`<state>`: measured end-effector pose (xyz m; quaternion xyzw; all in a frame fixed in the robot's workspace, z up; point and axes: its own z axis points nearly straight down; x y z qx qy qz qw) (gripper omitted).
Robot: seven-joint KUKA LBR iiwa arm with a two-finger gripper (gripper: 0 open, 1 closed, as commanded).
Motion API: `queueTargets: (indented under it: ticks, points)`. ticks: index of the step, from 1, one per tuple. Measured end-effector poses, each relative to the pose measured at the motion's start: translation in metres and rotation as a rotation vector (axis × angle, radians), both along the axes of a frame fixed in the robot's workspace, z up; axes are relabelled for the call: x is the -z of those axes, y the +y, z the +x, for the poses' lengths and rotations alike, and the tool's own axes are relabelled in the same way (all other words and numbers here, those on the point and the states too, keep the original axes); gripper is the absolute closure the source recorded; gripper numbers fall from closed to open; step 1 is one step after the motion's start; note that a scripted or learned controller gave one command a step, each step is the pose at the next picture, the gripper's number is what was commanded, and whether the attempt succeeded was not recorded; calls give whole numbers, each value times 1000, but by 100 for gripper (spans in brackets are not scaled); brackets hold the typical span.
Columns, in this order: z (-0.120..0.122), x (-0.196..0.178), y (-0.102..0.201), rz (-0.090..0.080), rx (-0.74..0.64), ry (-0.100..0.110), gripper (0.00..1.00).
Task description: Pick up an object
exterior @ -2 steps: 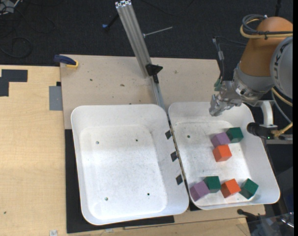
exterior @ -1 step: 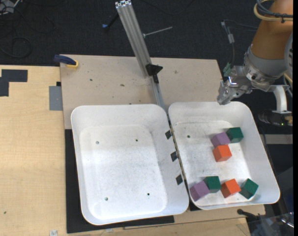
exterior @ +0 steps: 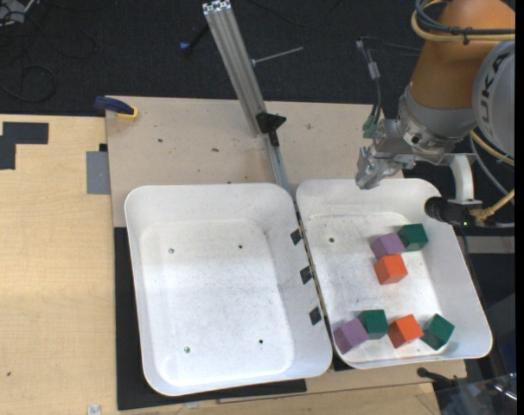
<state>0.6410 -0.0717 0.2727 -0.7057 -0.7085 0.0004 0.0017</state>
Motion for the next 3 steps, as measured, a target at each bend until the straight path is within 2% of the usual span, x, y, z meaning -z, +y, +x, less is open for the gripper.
queueTargets:
  ticks: [3]
  points:
    - [-5,15,140,-1,0,2,100]
